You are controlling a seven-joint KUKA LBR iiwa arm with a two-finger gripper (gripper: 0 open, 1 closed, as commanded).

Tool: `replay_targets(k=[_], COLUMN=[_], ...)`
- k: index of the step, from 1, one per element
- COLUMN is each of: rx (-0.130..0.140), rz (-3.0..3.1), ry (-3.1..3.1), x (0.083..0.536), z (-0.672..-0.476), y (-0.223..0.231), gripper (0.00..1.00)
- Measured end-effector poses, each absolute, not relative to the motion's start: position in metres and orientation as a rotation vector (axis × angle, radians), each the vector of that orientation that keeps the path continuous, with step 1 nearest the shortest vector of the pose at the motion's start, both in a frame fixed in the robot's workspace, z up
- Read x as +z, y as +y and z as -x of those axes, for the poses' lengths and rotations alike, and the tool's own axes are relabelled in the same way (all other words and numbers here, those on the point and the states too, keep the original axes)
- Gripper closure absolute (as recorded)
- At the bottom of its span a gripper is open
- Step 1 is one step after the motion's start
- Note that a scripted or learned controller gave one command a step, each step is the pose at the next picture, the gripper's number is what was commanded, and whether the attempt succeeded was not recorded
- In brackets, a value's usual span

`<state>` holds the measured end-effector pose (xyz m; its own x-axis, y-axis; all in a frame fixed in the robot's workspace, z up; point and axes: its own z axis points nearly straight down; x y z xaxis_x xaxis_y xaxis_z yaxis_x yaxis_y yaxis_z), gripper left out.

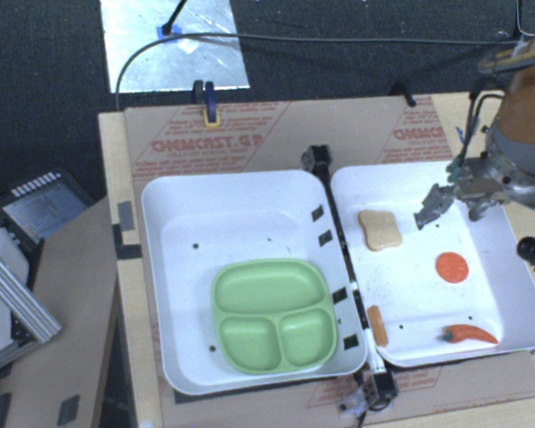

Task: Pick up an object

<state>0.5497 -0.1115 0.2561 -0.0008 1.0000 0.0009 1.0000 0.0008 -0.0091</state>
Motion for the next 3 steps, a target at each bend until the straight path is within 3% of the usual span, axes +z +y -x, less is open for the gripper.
replay_targets(k=[1,3], rx=[-0.002,0.002], rz=[2.219,2.220], ry=[-2.226,-2.221], x=[0.262,0.171], z=[-0.552,-0.546], y=[-0.111,-0.113], gripper=[0.00,0.00])
